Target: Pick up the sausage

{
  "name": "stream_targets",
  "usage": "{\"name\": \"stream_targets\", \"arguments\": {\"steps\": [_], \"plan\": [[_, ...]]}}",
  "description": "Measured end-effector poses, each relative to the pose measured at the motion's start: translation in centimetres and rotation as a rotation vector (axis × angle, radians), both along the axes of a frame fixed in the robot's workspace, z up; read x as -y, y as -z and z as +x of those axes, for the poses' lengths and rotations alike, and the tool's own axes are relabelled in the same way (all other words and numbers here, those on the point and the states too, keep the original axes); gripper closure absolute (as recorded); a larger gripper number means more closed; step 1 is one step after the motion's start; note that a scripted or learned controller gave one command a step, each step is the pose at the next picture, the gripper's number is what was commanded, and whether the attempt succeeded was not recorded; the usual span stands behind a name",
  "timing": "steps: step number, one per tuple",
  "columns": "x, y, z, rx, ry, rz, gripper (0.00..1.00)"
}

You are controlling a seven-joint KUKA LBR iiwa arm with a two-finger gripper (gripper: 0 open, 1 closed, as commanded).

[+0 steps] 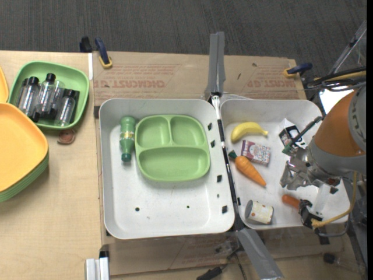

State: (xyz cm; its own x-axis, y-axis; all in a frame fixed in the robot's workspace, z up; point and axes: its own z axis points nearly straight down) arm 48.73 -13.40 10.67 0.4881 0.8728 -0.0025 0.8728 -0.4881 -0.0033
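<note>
Low in the right bin point(303, 107), beside the smooth tapered carrot point(250, 171), the tool point(294, 179) hangs over a stubby orange-red sausage point(290, 200); its grip state I cannot tell.

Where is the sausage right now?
The sausage lies in the right bin, near its front right corner, just under the gripper and right of the white cup.

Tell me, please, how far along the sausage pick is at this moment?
Done: the arm is already over the right bin, with the gripper low beside the sausage. In hand: the approach to the grasp; whether the jaws are open cannot be made out. Left: the sausage lies on the bin floor near the carrot, so closing on it and lifting remain.
</note>
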Motion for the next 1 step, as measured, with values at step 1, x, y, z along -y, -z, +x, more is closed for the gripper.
{"name": "stream_targets", "arguments": {"steps": [1], "plan": [[2.19,-7.43,4.63,0.0,0.116,-0.001,1.0]]}}
